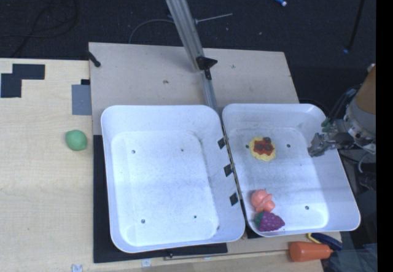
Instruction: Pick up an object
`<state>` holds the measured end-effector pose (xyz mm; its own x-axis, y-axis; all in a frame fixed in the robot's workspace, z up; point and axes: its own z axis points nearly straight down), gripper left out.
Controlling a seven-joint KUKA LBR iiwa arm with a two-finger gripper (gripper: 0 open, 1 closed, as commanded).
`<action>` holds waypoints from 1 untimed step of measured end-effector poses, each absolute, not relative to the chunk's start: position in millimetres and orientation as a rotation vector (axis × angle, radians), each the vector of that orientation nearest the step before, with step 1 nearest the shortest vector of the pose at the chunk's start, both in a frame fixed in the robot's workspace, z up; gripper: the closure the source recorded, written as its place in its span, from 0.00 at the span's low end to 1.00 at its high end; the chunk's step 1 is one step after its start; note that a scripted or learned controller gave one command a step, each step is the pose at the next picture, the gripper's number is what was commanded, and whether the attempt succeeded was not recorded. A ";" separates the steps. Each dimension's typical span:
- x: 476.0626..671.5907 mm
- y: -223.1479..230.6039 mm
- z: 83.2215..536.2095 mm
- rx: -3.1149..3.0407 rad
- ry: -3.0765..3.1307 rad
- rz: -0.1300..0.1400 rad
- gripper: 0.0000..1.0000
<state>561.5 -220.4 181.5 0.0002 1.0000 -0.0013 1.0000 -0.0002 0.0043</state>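
The right bin (331, 191) holds a small yellow toy with a red top (263, 148) near its middle back, an orange-pink toy (263, 199) at its front left, and a purple grape bunch (270, 222) just in front of that. My gripper (319, 143) hangs over the bin's right rim, well to the right of the yellow toy, with nothing seen between its fingers. The arm's orange band sits at the view's right edge.
The left bin (123, 123) lies beside the right one. A green ball (76, 140) rests on the wooden bench to the left. An orange toy carrot (310, 251) lies outside the right bin's front edge. A metal rail (186, 25) slants up behind the bins.
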 end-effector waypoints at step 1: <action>561.8 -220.8 208.0 2.221 2.220 0.001 1.00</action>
